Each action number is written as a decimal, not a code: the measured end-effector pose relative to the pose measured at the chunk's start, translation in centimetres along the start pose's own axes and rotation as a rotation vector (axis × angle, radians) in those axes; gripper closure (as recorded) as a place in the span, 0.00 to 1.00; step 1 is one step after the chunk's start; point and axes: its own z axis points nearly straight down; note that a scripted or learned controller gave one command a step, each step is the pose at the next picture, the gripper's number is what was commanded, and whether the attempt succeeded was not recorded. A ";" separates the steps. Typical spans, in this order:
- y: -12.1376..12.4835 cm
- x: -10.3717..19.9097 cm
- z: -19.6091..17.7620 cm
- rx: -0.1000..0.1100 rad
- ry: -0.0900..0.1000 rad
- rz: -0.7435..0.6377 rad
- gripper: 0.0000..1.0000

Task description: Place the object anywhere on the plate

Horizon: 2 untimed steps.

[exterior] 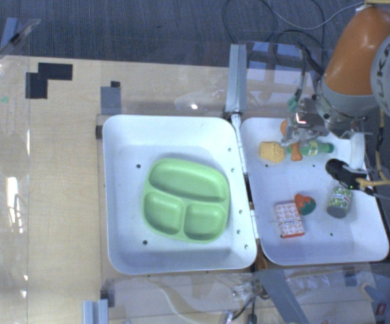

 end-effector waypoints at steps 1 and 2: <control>0.2 5.2 3.5 0.001 0.003 -0.372 1.00; -3.1 13.2 4.9 0.003 0.004 -0.375 1.00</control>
